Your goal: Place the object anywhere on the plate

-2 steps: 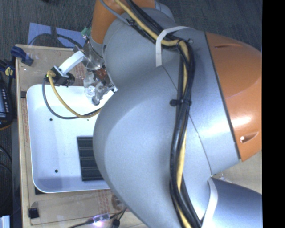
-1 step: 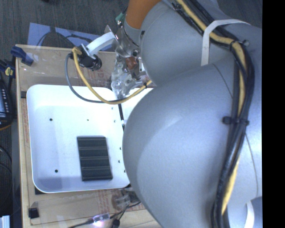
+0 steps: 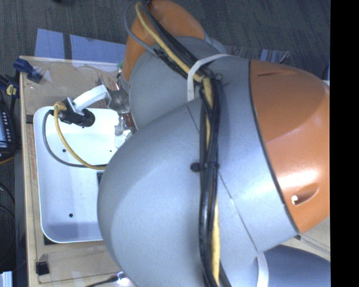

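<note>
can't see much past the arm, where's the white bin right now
In the camera view the white bin lies at the left, its right part hidden behind the grey arm, with a yellow cable looping over its upper half.

Robotics lab or test cell. Industrial arm (image 3: 224,168), grey casing with orange sections, looms large over bench. Black and yellow cables (image 3: 205,185) run along arm body, strapped with white ties. Shallow white bin (image 3: 61,190) sits in bare wooden bench frame (image 3: 25,168), yellow hose (image 3: 64,147) looping across bin. Grey carpet-like floor (image 3: 73,17) beyond bench. Dark equipment and cords (image 3: 5,123) at left edge. No domestic furnishings; purpose-built rig look throughout.
</note>
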### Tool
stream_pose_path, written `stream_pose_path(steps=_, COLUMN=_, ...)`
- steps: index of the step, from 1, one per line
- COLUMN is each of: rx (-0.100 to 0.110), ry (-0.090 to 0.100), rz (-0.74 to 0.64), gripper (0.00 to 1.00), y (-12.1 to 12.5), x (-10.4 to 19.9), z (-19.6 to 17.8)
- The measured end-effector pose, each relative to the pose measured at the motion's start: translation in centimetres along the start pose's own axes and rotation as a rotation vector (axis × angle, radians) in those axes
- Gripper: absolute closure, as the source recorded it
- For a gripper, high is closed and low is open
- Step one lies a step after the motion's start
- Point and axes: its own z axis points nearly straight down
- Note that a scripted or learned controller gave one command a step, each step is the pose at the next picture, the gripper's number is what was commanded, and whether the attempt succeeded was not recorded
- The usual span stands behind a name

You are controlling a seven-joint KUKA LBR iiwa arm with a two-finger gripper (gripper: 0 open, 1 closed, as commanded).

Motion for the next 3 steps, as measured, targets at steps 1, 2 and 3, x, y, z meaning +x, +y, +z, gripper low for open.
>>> stream_pose_path(steps=1, rx=0.000, ry=0.007, rz=-0.178, gripper=1.00, y=-9.1, x=-0.3, z=-3.1)
stream_pose_path(steps=2, rx=0.004, ry=-0.003, rz=-0.423, gripper=1.00, y=-10.7, x=-8.3, z=10.9)
stream_pose_path(steps=3, rx=0.004, ry=-0.001, rz=-0.703, gripper=1.00, y=-10.2, x=-5.9, z=6.6)
